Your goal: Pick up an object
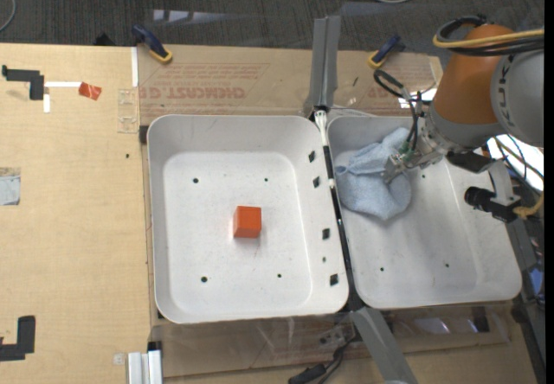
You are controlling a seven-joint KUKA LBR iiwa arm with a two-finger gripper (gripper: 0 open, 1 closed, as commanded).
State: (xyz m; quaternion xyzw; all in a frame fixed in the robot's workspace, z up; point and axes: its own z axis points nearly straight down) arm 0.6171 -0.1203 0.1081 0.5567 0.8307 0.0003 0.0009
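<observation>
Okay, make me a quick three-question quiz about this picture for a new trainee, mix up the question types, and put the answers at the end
1. True or false: the small orange-red block lies in the same shallow white bin as the crumpled light blue cloth.
2. Multiple choice: the two-finger gripper is over A) the bin on the view's left, B) the bin on the view's right, C) the brown cardboard behind the bins.
3. Fill in: the gripper's tip is at the ______.

Key
1. False. The block sits alone in the left bin; the cloth is in the right one.
2. B.
3. Cloth, at its upper right edge.
</observation>
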